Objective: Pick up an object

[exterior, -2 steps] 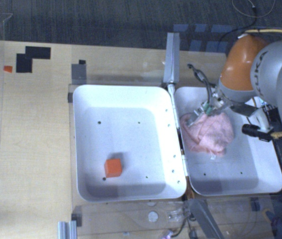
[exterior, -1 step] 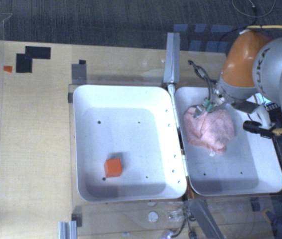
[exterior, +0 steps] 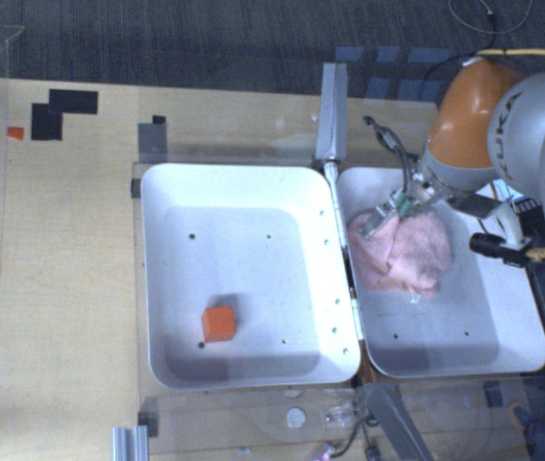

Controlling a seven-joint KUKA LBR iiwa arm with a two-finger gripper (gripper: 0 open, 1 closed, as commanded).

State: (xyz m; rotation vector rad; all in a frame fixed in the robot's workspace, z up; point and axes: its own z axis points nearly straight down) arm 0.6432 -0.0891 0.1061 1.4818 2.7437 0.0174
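Low in the left bin, closest to the camera, sits an orange cube — small, matte, sharp-edged, turned slightly askew to the bin walls, on smooth white plastic dotted with a few dark holes. Both bins are shallow, with rounded corners and raised rims, and they meet along a grey divider bar on a pale wooden bench. A pink cloth lies in the right bin, in its upper left part near the shared wall — soft, crumpled and fuzzy-looking, a lumpy oval whose long axis runs roughly left to right, tilting down a little toward the left. Right at the cloth's upper edge is the gripper, slender metal fingers reaching down from the glossy orange band of the grey arm; whether they are parted or pinched I cannot tell, nor whether they have any cloth between them. Black shapes mark the bench at upper left.
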